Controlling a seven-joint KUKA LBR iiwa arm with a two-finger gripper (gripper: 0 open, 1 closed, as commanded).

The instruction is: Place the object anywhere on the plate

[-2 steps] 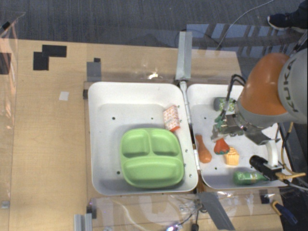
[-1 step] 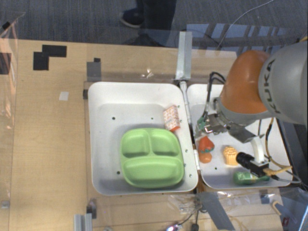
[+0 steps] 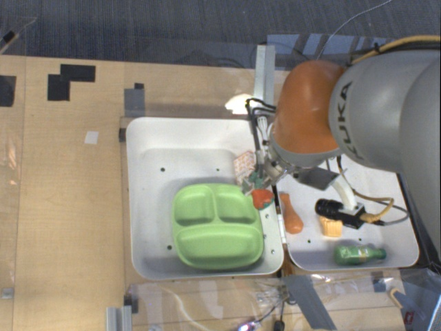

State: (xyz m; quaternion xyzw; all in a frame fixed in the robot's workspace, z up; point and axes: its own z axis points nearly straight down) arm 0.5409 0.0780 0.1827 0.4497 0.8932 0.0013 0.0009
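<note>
Barely over the plate (image 3: pixel 218 226) rim.
My gripper (image 3: pixel 260 185) pinches a red object (image 3: pixel 262 198); released now, it could tumble off.

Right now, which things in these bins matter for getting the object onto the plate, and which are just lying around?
Part of the job:
- green plate, in the left bin
- small red object at the plate's right edge, beneath the hand

Just lying about, in the right bin:
- orange carrot-like piece
- yellow piece
- green bottle
</note>
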